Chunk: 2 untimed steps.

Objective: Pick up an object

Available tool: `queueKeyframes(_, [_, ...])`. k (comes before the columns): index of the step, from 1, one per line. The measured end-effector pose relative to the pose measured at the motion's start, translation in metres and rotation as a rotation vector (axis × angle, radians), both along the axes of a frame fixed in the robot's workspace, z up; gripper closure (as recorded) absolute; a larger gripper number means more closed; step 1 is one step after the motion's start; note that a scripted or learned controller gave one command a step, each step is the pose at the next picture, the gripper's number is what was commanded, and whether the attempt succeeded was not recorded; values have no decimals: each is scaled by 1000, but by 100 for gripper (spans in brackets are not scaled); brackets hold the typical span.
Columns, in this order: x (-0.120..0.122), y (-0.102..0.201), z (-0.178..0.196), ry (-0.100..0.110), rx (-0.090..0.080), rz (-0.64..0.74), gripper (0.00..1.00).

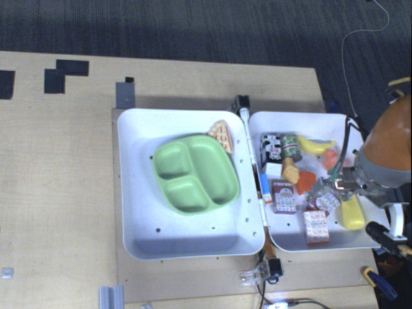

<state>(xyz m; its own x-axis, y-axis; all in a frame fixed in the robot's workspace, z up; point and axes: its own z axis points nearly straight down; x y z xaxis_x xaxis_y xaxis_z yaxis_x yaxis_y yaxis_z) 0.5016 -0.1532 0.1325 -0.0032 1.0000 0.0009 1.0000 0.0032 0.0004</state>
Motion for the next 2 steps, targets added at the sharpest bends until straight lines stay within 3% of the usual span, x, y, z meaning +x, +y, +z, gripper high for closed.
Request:
queueKeyframes(1, [2, 0, 11, -6, -1, 1, 100])
queueKeyframes(2, [2, 0, 11, -6, -1, 1, 0])
